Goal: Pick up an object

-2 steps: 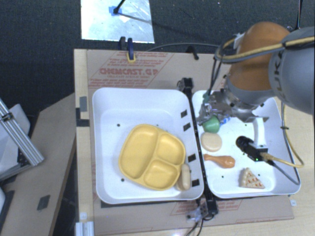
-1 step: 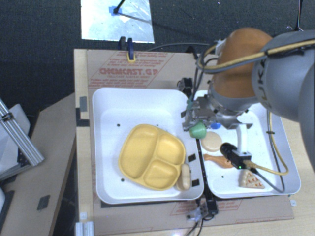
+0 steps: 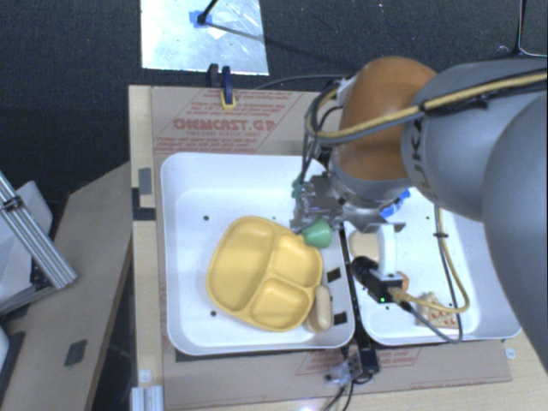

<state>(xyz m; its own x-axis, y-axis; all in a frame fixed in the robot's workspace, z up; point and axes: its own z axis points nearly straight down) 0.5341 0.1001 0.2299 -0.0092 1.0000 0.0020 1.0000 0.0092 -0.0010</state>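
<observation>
Tool (image 3: 313,215) is down low at the upper-right corner of the yellow divided plate (image 3: 257,272), right on top of a small green lump (image 3: 319,235) that touches the plate's rim there. Honestly can't tell if the tool is wide or narrow, or whether it's got the lump at all, since the wrist blocks it. A tan oval thing (image 3: 321,308) lies against the plate's lower-right edge. The plate takes up most of the left white bin (image 3: 184,229). Right of the plate, the other bin (image 3: 479,311) has a brownish patterned bit (image 3: 441,312). Under it all, the bench (image 3: 144,264) carries a printed cardboard sheet (image 3: 223,122), with a blue clamp (image 3: 227,80) above the plate. Dark carpet (image 3: 68,75) and a shiny metal sheet (image 3: 205,24) lie beyond.
</observation>
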